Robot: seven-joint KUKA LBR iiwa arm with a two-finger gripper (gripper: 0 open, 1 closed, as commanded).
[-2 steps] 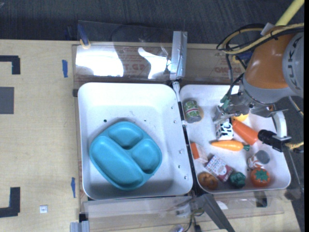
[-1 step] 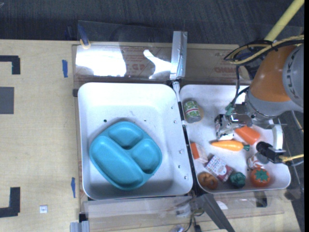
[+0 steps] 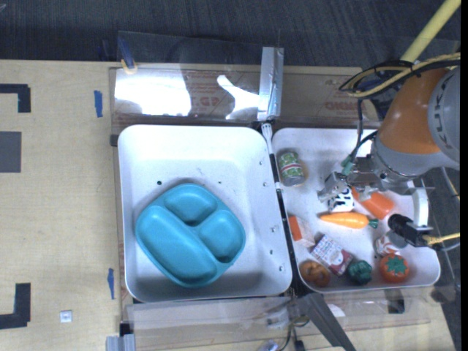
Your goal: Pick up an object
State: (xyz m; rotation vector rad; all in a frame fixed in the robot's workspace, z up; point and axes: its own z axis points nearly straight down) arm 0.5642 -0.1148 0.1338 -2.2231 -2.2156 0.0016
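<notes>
a: looking at the right bin (image 3: 428, 273), which thing sits under the claw (image 3: 344, 185)?

b: a black-and-white patterned toy (image 3: 341, 194), small, lying just left of the arm (image 3: 420, 123) near the bin's middle. the claw is down right over it, touching or nearly so; i cannot tell whether it is released or clenched.

a: count the rest for me.

b: two white bins on the bench (image 3: 51, 218). in the left bin (image 3: 146, 152), one blue divided tray (image 3: 190, 232) with three compartments. in the right bin: one small green-labelled can (image 3: 291, 167) near the upper left corner, one orange carrot-shaped toy (image 3: 344, 220) lying crosswise just below the patterned toy, one orange-red block (image 3: 377, 205) beside the carrot's right end, one thin orange piece (image 3: 295, 228) against the left wall, one red-and-white packet (image 3: 329, 252), one brown round thing (image 3: 315, 271), one dark green round thing (image 3: 359, 270), and one red tomato-like toy (image 3: 395, 267) with a green top.

a: what crowds the spot?

b: the carrot lies just below the patterned toy, the orange-red block is close at its lower right, and the arm's wrist hides the bin's upper right part. the can stands apart to the upper left.
</notes>
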